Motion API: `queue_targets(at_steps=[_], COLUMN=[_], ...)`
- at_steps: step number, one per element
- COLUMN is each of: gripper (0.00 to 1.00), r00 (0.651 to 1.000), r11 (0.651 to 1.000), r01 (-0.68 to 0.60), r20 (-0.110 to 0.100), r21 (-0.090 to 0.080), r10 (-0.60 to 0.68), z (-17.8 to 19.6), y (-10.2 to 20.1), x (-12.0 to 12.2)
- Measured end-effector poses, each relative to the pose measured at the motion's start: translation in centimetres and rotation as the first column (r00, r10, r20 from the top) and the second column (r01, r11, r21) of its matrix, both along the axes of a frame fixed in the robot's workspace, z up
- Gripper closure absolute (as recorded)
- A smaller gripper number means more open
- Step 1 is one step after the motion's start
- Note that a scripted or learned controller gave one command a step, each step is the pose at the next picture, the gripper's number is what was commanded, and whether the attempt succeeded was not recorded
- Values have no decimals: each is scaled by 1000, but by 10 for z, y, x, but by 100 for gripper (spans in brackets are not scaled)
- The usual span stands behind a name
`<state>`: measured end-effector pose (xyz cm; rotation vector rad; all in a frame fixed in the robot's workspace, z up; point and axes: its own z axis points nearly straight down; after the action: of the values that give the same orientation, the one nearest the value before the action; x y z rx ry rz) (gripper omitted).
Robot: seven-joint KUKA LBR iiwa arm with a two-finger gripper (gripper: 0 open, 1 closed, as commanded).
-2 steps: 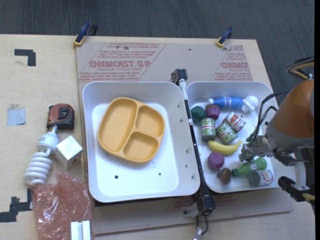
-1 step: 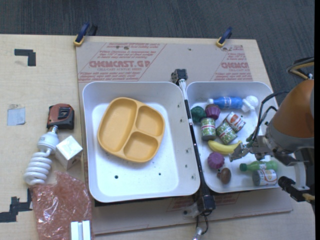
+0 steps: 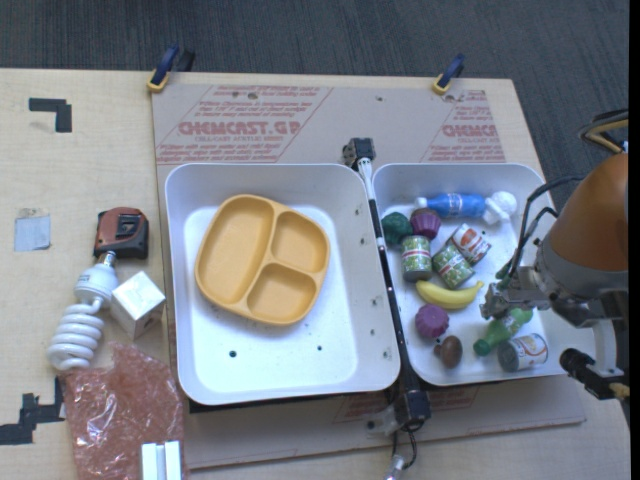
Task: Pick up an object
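Low in the right bin (image 3: 392,268), near the frame's right edge, the gripper (image 3: 505,303) reaches in over the toys; whether it is released or clenched cannot be told from this angle. Just below it lies a green bottle (image 3: 500,328), tilted, its upper end close under the gripper, but contact cannot be told. Touching the bottle's lower right is a can (image 3: 526,349) on its side. Left of the gripper lies a banana (image 3: 447,294), and under that a purple fruit (image 3: 432,320) and a small brown one (image 3: 449,349). Higher in the bin stand two cans (image 3: 416,256) (image 3: 452,264) with green labels, and a red-and-white can (image 3: 470,242) beside them. Above these are a green ball (image 3: 396,225), a dark red fruit (image 3: 427,222) and a blue bottle (image 3: 458,205) with a white cap, along the bin's top wall.

The arm (image 3: 598,230) fills the right edge, its orange band broad above the wrist.

The left bin (image 3: 290,368) holds a yellow tray (image 3: 263,259) with three compartments.

On the table (image 3: 80,88), left of the bins, are a tape measure (image 3: 122,232), a white cube (image 3: 138,299), a spiral bulb (image 3: 82,318) and crumpled pinkish wrap (image 3: 125,408).
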<state>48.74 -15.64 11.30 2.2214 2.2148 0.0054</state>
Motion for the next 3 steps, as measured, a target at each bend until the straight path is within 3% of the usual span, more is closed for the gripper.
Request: queue_targets(at_steps=[1,2,3], gripper=[0,0,100], r00=[1000,1000,1000], r11=[1000,1000,1000], r01=[-1,1,0], r20=[-1,-2,-2], r21=[0,-4,-1], r10=[1,-1,0], z=[0,-20,-10], y=[0,41,42], x=[0,-9,-8])
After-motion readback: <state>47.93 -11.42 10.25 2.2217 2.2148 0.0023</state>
